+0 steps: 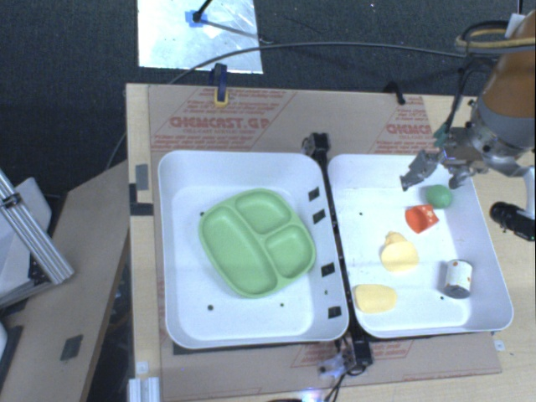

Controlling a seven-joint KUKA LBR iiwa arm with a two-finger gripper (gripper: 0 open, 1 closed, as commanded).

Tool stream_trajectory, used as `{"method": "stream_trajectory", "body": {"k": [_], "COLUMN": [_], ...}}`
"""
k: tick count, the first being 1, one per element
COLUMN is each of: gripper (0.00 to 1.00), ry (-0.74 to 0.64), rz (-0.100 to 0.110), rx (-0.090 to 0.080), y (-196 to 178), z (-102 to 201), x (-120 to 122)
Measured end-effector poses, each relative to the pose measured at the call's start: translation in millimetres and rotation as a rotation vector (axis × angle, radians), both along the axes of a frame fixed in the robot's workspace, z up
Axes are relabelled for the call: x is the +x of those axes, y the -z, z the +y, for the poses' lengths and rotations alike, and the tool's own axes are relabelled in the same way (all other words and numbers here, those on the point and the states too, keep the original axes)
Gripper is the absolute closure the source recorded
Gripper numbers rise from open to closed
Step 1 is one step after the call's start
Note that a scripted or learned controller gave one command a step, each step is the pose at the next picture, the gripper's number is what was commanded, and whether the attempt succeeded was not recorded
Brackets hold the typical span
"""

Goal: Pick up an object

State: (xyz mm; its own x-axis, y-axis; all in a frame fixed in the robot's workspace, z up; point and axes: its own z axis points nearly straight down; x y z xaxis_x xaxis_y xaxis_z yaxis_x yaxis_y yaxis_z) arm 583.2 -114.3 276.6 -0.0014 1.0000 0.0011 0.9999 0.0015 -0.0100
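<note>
Hovering open and apparently empty, the gripper [437, 171] sits above the round green ball [438, 196].

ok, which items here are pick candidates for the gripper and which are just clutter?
Job:
- gripper, above the right bin's far side
- round green object
- red object
- pale yellow duck-like toy
- flat yellow object
- small white and grey cylinder

Lying about:
- green three-compartment plastic tray, left bin
- blue clamp, on the board's far edge

Even overhead light, glare on the foil sheet [199, 22], soft shadows, slightly grainy and soft-focused.
</note>
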Motion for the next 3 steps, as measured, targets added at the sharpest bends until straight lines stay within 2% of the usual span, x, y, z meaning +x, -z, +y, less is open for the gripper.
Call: {"method": "stream_trajectory", "body": {"k": [1,2,3], "gripper": [0.00,0.00,0.00], "ry": [-0.002,0.000,0.001], "rz": [-0.011,-0.007,-0.008], "rx": [-0.001,-0.001,-0.001], "y": [-6.6,54.7,96.6], "z": [0.4,0.8,3.2], "x": [1.8,-3.8,-3.1]}}
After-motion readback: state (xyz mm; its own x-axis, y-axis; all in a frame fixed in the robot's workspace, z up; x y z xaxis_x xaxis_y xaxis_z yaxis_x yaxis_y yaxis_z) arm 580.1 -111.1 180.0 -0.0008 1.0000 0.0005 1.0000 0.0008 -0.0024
